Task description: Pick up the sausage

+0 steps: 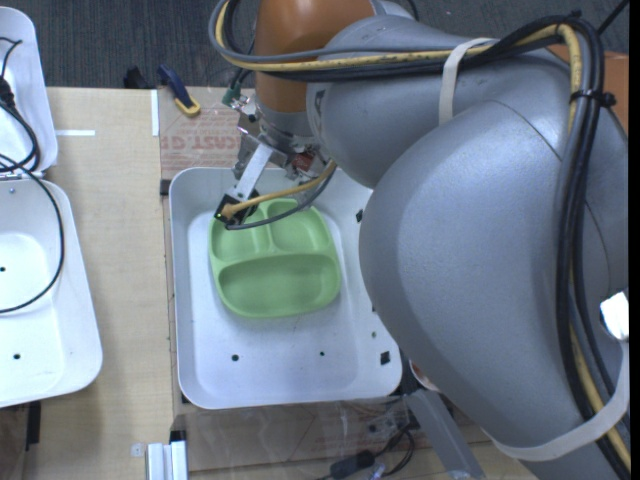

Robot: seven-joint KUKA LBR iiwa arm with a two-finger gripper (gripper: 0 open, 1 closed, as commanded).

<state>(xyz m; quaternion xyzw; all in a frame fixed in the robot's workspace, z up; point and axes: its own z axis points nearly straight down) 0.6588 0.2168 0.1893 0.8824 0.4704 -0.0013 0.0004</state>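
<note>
Jaws (232, 214) touch smooth green divided tray (275, 280).

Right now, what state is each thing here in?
Green tray: lying flat in the right bin, compartments facing up.
Gripper: at the tray's far left corner.
Left bin: a black cable lies across it.
Sausage: I can't make one out.

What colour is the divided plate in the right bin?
Light green; the plate shows clearly in the camera view, below the gripper.
</note>
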